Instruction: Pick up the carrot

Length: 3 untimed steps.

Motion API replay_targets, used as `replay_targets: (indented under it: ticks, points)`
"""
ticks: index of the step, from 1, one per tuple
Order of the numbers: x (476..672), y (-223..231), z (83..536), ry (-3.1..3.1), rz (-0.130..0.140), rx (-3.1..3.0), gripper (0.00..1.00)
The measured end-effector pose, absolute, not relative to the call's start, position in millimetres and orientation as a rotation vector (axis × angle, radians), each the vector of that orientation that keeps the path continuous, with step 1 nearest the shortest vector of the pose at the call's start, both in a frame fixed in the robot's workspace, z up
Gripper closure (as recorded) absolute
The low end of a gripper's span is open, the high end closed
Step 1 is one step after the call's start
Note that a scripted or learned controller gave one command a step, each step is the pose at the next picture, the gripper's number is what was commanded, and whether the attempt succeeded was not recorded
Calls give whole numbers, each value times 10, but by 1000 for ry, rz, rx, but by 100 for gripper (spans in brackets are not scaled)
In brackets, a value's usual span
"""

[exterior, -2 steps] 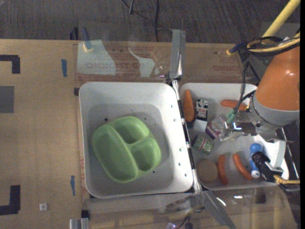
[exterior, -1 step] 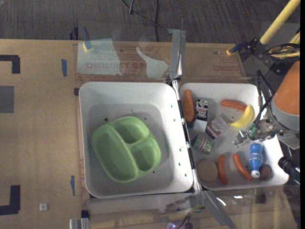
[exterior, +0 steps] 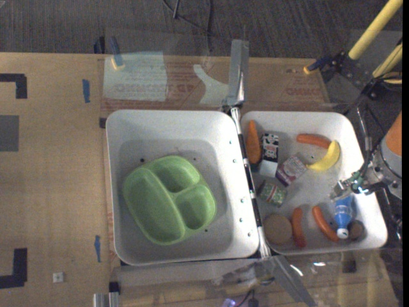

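Two-finger metal gripper [exterior: 353, 185] hovers low at right bin's [exterior: 358, 130] right side, just above blue bottle [exterior: 343, 213] — finger opening can't be made out. Tapered orange carrot [exterior: 254, 142] lies upright against that bin's left wall, beside black-and-white carton [exterior: 271, 146] — well apart from gripper.

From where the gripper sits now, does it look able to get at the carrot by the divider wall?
Probably yes. The carrot lies uncovered at the right bin's left wall, and the gripper hovers near the opposite side. The milk carton sits close beside the carrot and the wall crowds its other side, so finger room looks tight.
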State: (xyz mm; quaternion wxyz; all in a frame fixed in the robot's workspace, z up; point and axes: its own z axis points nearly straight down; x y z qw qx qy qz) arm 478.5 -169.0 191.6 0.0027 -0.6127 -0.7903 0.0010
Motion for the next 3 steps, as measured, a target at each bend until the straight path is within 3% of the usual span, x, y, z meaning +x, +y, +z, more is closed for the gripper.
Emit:
replay_targets:
  ticks: [1,2,3]
  points:
    - [4785,-1702,1993,-2473,4,-1925,100]
    - [5228,-1869,1970,-2157,4,-2283,100]
    - [4788,-2213,2050,-2378,3,-2045,100]
